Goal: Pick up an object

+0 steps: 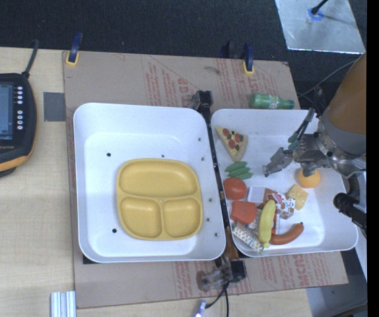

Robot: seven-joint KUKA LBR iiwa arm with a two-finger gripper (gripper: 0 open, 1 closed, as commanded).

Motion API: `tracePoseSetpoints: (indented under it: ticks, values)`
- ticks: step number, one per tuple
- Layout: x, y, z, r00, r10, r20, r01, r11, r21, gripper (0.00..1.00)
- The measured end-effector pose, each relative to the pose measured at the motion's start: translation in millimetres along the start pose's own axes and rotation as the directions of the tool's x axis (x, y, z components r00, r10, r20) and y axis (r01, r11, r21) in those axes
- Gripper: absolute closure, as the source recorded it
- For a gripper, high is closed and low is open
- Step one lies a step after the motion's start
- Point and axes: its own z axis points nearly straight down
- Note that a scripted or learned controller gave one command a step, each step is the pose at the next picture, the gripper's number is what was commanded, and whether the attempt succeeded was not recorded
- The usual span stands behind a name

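Observation:
The right bin [269, 125] holds several toy foods: a pizza slice [232, 142], a green pod [239, 170], a red tomato [235, 189], a red block [244, 211], a yellow banana [267, 222], a sausage [287, 234], a cheese wedge [298, 195] and an orange ball [308, 177]. My gripper [276, 162] hangs over bare bin floor in the upper middle of that bin, just left of the orange ball and right of the green pod. It is open with nothing between its fingers.
The left bin [94, 144] carries a yellow divided plate [158, 198]. A green bottle [272, 101] lies on the cardboard behind the right bin. A teach pendant [1, 127] sits at the far left of the bench. The arm [348, 111] covers the right bin's far-right edge.

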Motion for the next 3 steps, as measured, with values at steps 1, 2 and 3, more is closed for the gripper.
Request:
tracePoseSetpoints:
  ticks: [1,2,3]
  values:
    - [-16.4,-14.3,104.0,1.000,0.000,0.001,0.000,1.000,0.001,0.00]
    - [-17.2,-13.6,93.2,1.000,-0.004,0.002,0.004,1.000,0.001,1.00]
    - [59.5,28.8,27.8,1.000,-0.001,0.000,0.001,1.000,-0.001,1.00]
